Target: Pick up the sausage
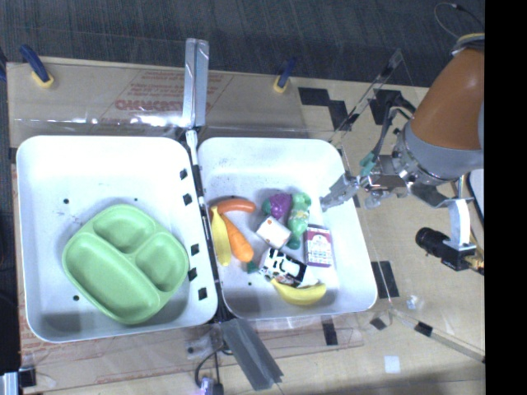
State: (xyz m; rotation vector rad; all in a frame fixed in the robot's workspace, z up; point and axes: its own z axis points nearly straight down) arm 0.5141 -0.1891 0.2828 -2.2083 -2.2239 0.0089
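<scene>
Camera view: two shallow white plastic bins sat side by side on the tan counter (247, 97). The left bin (49, 163) carried a light green three-compartment plastic tray (123, 262), angled across its floor.

The right bin (247, 151) held the clutter, all bunched in its lower-left half. The orange-red toy sausage (235, 206) lay near the bin's left wall, at the top of the pile, roughly horizontal. Just below it lay an orange toy carrot (240, 240), slanted, and beside that a yellow corn-like piece (220, 235) along the left wall. To the right of the sausage: a purple toy grape bunch (281, 205), a green toy vegetable (300, 207), a small white block (273, 232), a pink printed carton (319, 247). A black-and-white patterned piece (283, 265) rested on a yellow toy banana (300, 293) at the front of the pile.

The grey arm with the orange band (449, 97) came in from the right. The grey two-finger pincer (336, 192) sat at the right bin's right rim, pointing left toward the pile, well apart from the sausage, with the grapes and green vegetable between them. Nothing showed between its tips. Released or clenched: could not tell, tips too small and blurred.

Blue clamps (37, 66) pinned the counter's back edge.
</scene>
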